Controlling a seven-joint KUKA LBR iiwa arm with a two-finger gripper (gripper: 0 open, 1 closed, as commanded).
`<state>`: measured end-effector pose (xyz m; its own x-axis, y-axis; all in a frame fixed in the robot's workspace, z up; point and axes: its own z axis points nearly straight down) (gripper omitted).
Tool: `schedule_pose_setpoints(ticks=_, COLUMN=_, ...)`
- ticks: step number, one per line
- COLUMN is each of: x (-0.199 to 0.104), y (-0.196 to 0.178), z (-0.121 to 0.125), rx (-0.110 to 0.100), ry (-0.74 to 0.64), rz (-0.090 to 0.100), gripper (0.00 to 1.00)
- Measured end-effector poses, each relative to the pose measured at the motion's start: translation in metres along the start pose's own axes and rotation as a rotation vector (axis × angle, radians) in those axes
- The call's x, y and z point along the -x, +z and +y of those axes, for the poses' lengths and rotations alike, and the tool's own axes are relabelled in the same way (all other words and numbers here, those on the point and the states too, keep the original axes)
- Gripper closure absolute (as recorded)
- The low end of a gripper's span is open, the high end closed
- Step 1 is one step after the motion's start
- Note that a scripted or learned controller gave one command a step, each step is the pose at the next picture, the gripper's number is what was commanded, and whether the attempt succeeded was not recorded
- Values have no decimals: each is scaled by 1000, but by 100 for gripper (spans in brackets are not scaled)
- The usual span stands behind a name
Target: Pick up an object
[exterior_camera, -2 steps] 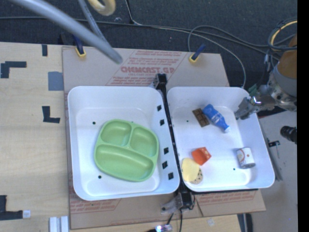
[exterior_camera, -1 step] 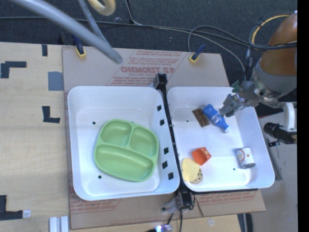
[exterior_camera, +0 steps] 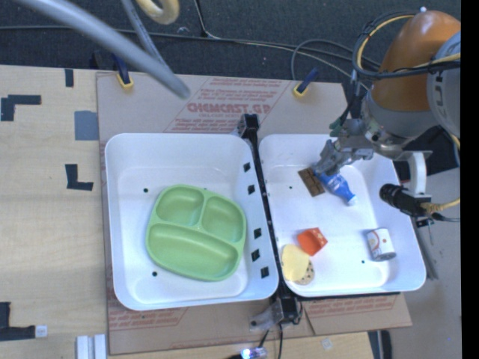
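1. Two white bins sit side by side on the surface point(exterior_camera: 45, 200): the left bin point(exterior_camera: 120, 155) and the right bin point(exterior_camera: 408, 275). They touch along a black divider in the middle.
2. I see a green plate point(exterior_camera: 197, 232) with three compartments lying flat in the left bin, about in its middle.
3. I see four small things in the right bin. A blue object point(exterior_camera: 339, 187) lies in the upper part of it, tilted, and just beside it on the left is a brown flat piece point(exterior_camera: 310, 182).
4. An orange-red block point(exterior_camera: 313, 241) lies lower, near the middle of the right bin. Just below it, near the divider, is a pale yellow round thing point(exterior_camera: 297, 264) with some dark spots on its lower side.
5. A small white cylinder point(exterior_camera: 380, 244) with a red mark lies on its side near the right wall of this bin, well apart from the others.
6. The arm point(exterior_camera: 419, 58) comes in from the right, and the gripper point(exterior_camera: 334, 158) is low over the upper part of the right bin, directly above the blue object and very close to it.
7. I cannot tell from this view if the gripper is apart or together, and I cannot tell if it touches the blue object, because the gripper body hides the upper end of it.
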<state>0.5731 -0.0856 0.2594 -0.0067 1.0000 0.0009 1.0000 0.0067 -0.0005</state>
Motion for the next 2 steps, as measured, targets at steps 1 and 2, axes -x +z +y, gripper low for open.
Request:
schedule_pose_setpoints(ticks=1, x=-53, y=0, z=8, rx=-1, ry=0, rz=0, gripper=100)
schedule_pose_setpoints(ticks=2, x=-105, y=22, z=11, rx=-3, ry=0, rz=0, gripper=100)
